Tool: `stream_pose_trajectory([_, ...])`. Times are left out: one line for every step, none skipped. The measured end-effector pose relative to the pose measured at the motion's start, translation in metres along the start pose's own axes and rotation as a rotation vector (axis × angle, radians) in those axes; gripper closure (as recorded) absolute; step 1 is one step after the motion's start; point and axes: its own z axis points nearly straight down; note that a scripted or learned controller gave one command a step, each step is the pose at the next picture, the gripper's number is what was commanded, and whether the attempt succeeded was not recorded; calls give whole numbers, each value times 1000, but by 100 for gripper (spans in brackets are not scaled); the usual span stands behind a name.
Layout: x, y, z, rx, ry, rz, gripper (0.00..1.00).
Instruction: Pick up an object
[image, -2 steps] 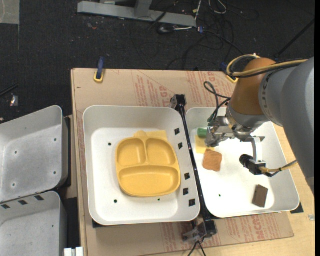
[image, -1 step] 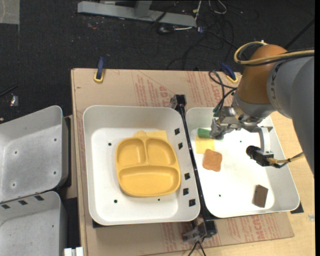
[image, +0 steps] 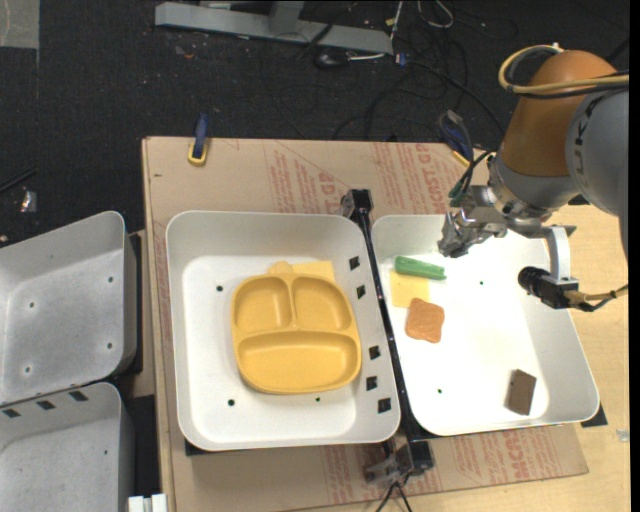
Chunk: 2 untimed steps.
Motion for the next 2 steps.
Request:
stream_pose_trajectory([0,11,-59,-1,0,-2,100])
stream_pose_trajectory([45,4,-50,7,2,-5,100])
